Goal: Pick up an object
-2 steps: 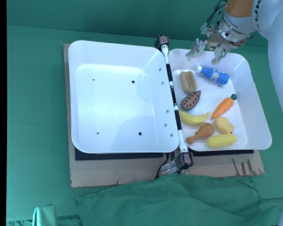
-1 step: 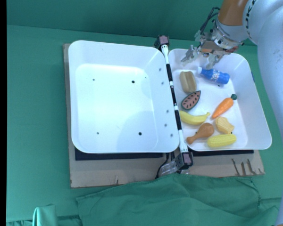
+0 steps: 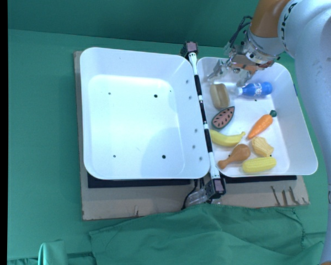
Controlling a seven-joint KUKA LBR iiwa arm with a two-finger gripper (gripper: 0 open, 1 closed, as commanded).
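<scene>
My gripper (image 3: 229,77) hangs over the far left corner of the right bin (image 3: 304,148), open, with nothing between its fingers. Just below it lies a tan bread roll (image 3: 219,95). A blue bottle (image 3: 255,89) lies on its side right beside the right finger. Further toward the front of that bin are a watermelon slice (image 3: 224,117), an orange carrot (image 3: 261,126), a banana (image 3: 227,139), a chicken drumstick (image 3: 235,157), a yellow-brown pastry (image 3: 261,146) and a corn cob (image 3: 259,164).
The left bin (image 3: 94,120) sits beside the right one, with a black-and-white hinge bar (image 3: 201,101) between them. Crumpled green cloth (image 3: 209,236) lies in front of the bench. The arm (image 3: 314,32) enters from the upper right.
</scene>
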